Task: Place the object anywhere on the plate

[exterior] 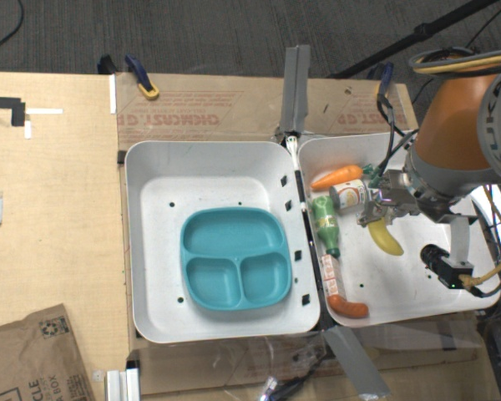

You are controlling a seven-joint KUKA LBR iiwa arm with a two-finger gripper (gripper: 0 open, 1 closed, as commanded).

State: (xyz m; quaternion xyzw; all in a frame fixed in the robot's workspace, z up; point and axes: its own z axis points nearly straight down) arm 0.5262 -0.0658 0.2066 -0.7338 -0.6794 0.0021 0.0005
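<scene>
Far left, the bench point(50, 224) carries a scrap of brown cardboard point(33, 353) at its near corner and a blue clamp point(140, 75) up by its back edge. Next comes the left bin point(150, 224), where the teal plate point(235, 257) lies flat with its three compartments bare. Across the divider, in the right bin point(409, 291), a green bottle point(325, 224) lies along the left wall, with a red-and-white packet point(328, 276) below it and a sausage point(348, 308) near the front corner. An orange carrot point(336, 176) lies toward the back, and a small white jar point(349, 195) lies just under it. My fingers point(377, 211) hang over the right bin, just beside the jar and above the yellow banana point(386, 239), which lies on the bin floor. Whether they are spread or pressed together I cannot tell from here.
</scene>
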